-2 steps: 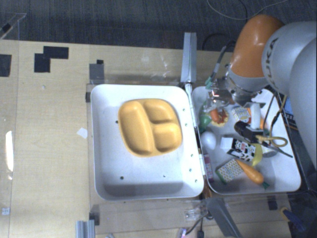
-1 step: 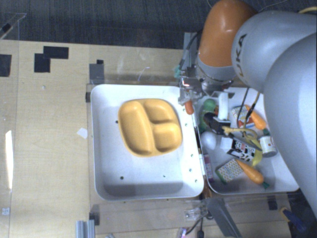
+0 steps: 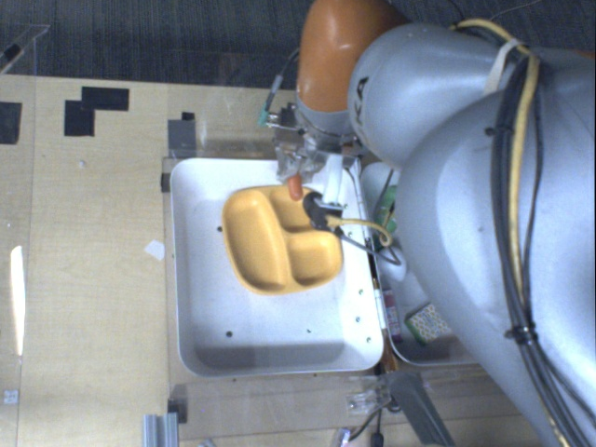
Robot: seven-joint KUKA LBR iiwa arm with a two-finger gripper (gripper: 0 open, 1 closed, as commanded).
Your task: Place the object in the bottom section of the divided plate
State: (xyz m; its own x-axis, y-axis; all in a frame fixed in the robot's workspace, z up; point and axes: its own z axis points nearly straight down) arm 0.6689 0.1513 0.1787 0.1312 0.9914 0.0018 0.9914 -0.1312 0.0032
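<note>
Grey arm (image 3: 484,212) casing lay nearest the camera and covered most of the right bin (image 3: 414,347), reaching across from the right with its orange band (image 3: 340,49) above the wrist. Below the band, the tool (image 3: 296,170) hung over the far edge of the yellow divided plate (image 3: 279,240), which sat in the left white bin (image 3: 270,343) on the bench (image 3: 84,250). A small orange-red object (image 3: 295,190) showed directly beneath the tool tip, at the plate's upper rim; whether the tool gripped it or merely stood over it could not be told, since the fingers were too small and crowded by cables to read. The step in hand appeared to be the carry or the approach to release. The plate's bottom section lay on the near side of the divider, apart from the object's position. The next move would likely call for travel toward the near compartment, then a lowering before release, with clearance kept over the divider ridge.
</note>
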